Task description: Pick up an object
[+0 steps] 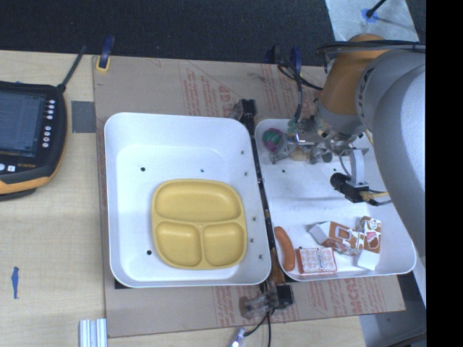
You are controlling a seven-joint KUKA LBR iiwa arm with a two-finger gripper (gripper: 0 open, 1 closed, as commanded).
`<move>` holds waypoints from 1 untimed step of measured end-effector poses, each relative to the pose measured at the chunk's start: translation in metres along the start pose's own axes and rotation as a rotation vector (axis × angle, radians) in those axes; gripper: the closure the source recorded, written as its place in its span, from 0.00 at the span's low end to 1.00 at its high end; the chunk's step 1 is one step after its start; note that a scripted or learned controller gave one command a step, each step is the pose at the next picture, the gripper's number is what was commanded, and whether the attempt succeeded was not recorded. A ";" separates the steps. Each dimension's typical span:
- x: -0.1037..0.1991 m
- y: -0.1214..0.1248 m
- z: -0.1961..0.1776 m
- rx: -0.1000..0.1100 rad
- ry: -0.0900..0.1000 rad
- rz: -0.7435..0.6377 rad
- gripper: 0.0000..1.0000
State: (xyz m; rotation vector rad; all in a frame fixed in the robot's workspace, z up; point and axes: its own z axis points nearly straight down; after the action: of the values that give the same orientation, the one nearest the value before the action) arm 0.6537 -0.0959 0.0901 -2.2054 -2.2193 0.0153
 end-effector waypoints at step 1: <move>-0.002 0.000 0.000 0.000 0.000 -0.001 0.00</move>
State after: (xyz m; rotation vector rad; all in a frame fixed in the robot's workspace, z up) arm 0.6538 -0.0977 0.0902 -2.2046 -2.2199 0.0155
